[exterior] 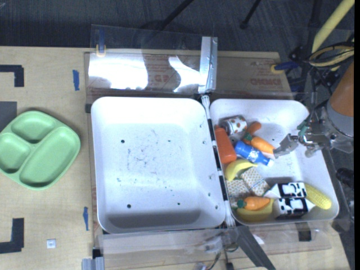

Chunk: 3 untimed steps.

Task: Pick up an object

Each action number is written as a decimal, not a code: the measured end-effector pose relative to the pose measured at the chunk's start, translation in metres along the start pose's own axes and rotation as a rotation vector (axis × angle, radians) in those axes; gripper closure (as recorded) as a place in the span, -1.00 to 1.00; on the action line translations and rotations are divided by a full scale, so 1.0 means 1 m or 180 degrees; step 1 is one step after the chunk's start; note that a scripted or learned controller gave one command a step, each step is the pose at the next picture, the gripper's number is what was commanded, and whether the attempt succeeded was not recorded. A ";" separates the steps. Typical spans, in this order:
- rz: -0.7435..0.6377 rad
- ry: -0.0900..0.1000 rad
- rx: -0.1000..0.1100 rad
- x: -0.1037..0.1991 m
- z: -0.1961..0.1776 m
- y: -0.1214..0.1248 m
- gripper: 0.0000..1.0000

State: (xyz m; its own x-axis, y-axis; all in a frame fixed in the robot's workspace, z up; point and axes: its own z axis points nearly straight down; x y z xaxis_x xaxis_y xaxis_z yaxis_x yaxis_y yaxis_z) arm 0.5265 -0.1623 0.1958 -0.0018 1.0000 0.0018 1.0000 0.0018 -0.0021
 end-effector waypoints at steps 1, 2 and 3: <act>-0.0525 -0.0010 -0.0014 0.017 0.039 0.046 -1.00; -0.0679 -0.0014 -0.0025 -0.010 0.109 0.073 -1.00; -0.0672 -0.0019 -0.0041 -0.010 0.097 0.075 1.00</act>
State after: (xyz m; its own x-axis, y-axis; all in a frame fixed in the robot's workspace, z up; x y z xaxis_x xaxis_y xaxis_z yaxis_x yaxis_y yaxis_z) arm 0.6009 -0.1723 0.0983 -0.2114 0.9774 -0.0052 0.9773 0.2114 0.0106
